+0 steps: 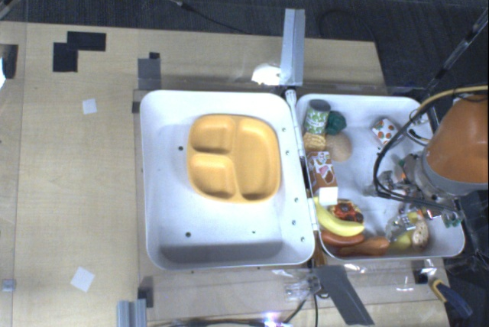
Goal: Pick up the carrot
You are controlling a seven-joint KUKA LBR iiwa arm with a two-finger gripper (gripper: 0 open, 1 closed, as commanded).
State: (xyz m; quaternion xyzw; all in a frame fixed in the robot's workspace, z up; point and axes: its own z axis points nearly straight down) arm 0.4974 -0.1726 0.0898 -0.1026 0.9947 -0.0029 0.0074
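Camera view, looking down on the table (69, 188): two white bins side by side. The left bin (168, 234) carries a yellow divided plate (233, 157), sitting near its middle. The right bin (359, 100) is crowded, toy food heaped along its left wall and near edge. The carrot (359, 246), as best I can judge, is that long orange-brown piece lying flat along the near edge, tucked under the banana (338, 221); both press into the near-left corner, likely where they slid to rest. The arm (458, 146) comes in over the right edge, wrist dropped low, and the gripper (405, 225) is down in the near-right corner among small pieces, just beside the carrot's right end. Cables and clutter hide the tips, so whether they're spread or closed I cannot tell. Nothing visibly lifted yet.
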